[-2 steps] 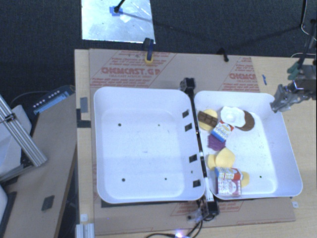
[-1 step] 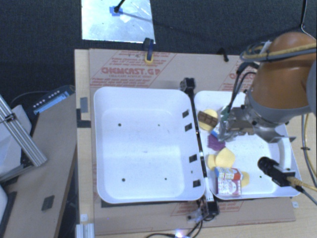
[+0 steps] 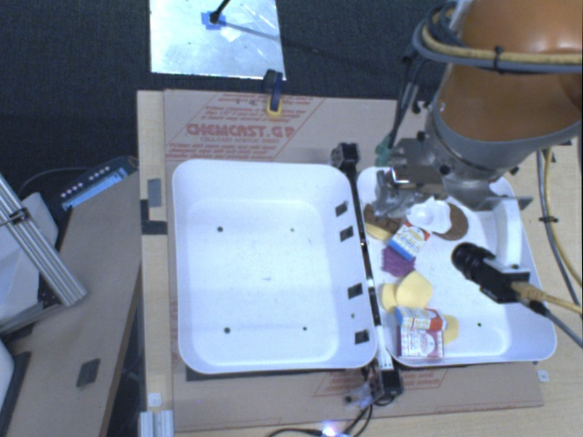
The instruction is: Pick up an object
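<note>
Starting nearest the camera inside the right bin (image 3: 537, 340), a small red-and-white carton (image 3: 420, 332) lies close to the front wall, with a yellow piece (image 3: 451, 330) touching its right side. Just behind the carton sit two rounded yellow lumps (image 3: 408, 290), and behind those a purple scrap (image 3: 396, 261) near the bin's left wall. A black cylindrical part (image 3: 483, 269) with a yellow cable hangs over the middle of the bin, to the right of the lumps.

Farther back, a little packet in blue, white and red (image 3: 407, 240) lies tilted, its long axis running from front-left to back-right. Just behind it is a white crumpled thing (image 3: 429, 215) resting against a brown flat piece (image 3: 453, 224).

The tool (image 3: 395, 192) is down at the bin's back-left corner, beneath the orange-banded arm (image 3: 515, 48). Whether it is released or clenched I cannot tell; the metal there is too cluttered to read. The likeliest target, in my judgement, is the white crumpled thing or the packet: both lie just toward the camera and slightly to the right of the tool, so the coming move turns on a short shift that way.

The left bin (image 3: 196, 235) sits beside it on the tabletop (image 3: 237, 121).
</note>
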Robot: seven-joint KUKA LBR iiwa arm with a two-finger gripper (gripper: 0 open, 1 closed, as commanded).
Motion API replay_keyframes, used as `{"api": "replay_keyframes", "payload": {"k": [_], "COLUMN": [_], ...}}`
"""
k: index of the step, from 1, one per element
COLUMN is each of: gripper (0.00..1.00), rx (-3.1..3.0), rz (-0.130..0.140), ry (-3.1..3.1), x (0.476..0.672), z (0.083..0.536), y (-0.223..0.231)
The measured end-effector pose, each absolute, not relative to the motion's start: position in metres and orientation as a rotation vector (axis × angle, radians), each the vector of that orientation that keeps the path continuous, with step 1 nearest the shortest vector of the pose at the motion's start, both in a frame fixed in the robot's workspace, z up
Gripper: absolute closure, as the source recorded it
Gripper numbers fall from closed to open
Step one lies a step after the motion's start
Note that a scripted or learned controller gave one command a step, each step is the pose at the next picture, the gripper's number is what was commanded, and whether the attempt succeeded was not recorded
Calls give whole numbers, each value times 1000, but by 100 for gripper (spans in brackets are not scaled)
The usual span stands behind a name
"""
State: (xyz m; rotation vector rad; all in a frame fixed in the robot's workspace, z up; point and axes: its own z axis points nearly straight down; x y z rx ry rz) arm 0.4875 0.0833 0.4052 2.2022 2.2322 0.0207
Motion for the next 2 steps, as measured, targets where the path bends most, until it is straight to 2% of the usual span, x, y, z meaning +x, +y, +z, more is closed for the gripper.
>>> {"api": "replay_keyframes", "payload": {"k": [1, 2], "gripper": [100, 100], "rx": [2204, 2211], "rz": [28, -17], "ry": [2228, 2241], "x": [487, 484], "z": [543, 382], "y": [137, 238]}}
